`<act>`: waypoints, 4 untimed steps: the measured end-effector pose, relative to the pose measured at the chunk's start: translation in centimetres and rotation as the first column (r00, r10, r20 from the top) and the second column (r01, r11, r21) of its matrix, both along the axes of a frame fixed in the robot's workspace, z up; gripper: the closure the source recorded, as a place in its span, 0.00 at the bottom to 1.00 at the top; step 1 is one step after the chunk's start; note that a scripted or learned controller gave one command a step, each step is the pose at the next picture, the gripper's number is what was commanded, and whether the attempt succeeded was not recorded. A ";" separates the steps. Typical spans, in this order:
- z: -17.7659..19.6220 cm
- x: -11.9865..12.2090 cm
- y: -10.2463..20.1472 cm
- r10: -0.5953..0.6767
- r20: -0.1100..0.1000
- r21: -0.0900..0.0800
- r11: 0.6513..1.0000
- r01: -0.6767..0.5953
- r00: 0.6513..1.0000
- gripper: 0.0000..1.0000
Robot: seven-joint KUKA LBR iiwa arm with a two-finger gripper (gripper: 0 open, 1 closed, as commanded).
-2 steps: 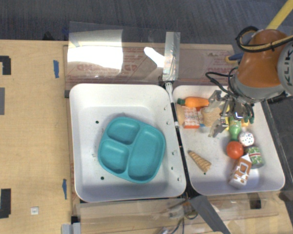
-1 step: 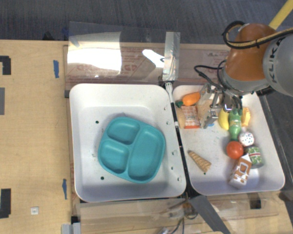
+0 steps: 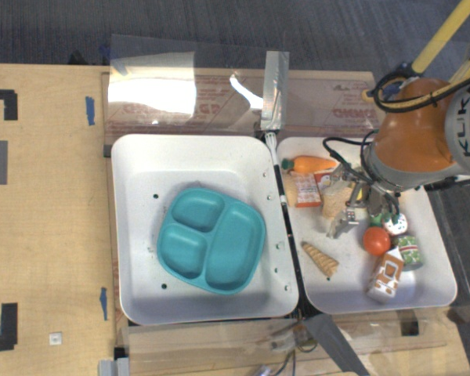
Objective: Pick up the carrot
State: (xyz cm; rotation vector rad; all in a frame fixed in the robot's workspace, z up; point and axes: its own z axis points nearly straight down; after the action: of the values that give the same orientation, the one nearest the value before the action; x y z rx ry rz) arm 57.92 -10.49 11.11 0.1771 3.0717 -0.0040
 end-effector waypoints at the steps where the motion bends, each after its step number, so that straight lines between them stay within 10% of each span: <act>1: -0.7 8.1 0.4 -0.376 -0.075 0.004 0.926 0.377 0.924 0.00; 2: -0.8 3.7 1.2 -0.519 -0.024 0.026 0.854 0.519 0.855 0.00; 3: -0.7 5.9 1.0 -0.634 -0.047 0.023 0.772 0.636 0.772 0.00; 4: -0.8 5.5 0.9 -0.855 -0.042 0.041 0.516 0.856 0.517 0.00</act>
State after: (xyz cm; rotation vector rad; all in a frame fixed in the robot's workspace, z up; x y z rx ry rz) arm 63.45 -9.64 10.33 1.6812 2.6122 0.0330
